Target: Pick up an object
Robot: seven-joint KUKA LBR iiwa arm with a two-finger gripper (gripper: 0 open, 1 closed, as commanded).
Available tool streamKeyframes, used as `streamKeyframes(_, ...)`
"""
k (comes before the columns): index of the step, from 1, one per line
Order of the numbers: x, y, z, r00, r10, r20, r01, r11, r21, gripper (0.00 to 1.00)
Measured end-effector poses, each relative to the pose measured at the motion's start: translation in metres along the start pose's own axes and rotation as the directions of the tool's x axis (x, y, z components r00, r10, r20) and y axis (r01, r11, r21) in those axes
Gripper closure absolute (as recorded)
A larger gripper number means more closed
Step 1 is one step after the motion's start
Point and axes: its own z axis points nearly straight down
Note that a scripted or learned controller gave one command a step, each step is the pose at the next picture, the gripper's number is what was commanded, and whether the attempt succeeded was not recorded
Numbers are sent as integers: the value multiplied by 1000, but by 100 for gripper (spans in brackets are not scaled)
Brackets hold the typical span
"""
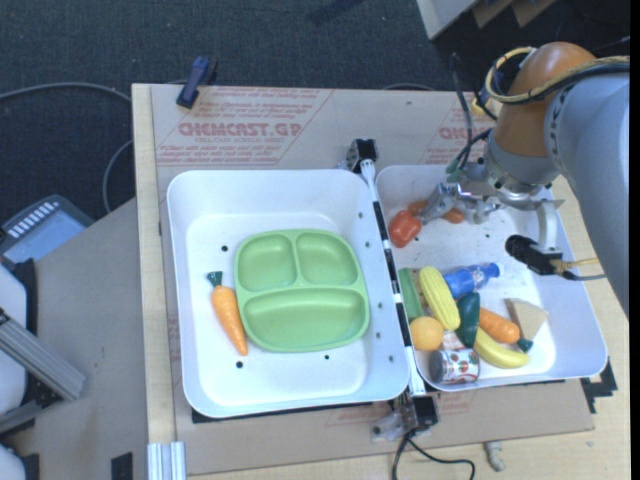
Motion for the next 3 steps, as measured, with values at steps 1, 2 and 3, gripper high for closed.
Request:
streamKeyframes(1,-37,9,2,1000,-2,-2,2,1000,12,0)
streamKeyframes(2,2,9,2,1000,-3,-2,3,1000,15,0)
streamKeyframes(3,-44,9,2,1000,-1,0,1,1000,10,0)
